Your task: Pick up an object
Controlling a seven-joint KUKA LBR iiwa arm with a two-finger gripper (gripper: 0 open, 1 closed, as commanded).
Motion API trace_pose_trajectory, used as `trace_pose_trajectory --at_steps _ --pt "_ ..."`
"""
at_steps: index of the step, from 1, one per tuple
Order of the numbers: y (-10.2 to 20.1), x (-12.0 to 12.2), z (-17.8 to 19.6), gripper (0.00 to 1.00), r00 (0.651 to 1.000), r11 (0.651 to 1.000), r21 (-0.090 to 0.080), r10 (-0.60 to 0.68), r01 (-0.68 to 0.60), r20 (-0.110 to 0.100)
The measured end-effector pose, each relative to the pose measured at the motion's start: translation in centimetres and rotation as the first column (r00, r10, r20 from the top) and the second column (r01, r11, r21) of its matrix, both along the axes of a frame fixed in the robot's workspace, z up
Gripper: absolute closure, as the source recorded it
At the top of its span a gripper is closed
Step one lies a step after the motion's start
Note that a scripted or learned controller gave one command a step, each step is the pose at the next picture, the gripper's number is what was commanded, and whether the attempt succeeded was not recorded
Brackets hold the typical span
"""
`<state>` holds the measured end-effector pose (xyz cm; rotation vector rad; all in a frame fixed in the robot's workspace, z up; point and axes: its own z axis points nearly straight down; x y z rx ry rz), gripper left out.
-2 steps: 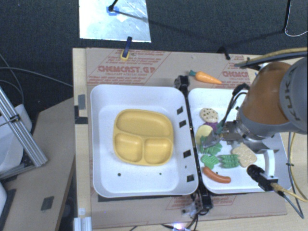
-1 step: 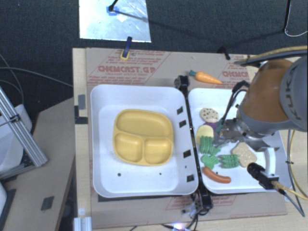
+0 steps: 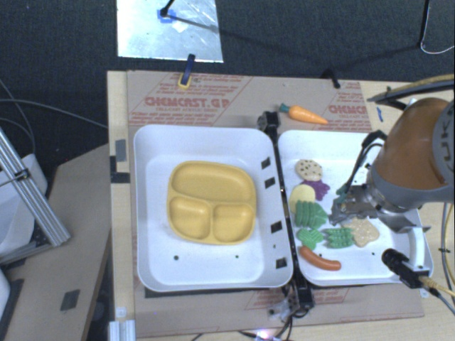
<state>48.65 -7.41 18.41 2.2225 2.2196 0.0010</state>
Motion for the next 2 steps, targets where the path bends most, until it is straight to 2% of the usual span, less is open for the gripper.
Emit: trace_pose_trajectory --at_steps 1,2 --pt "5.3 0.1 0.0 1.0 1.0 1.0 0.002 0.009 -0.009 0.0" --pt "-1.8 -0.1 -4.1 1.0 1.0 1.0 -0.001 -0.003 0.003 -0.003"
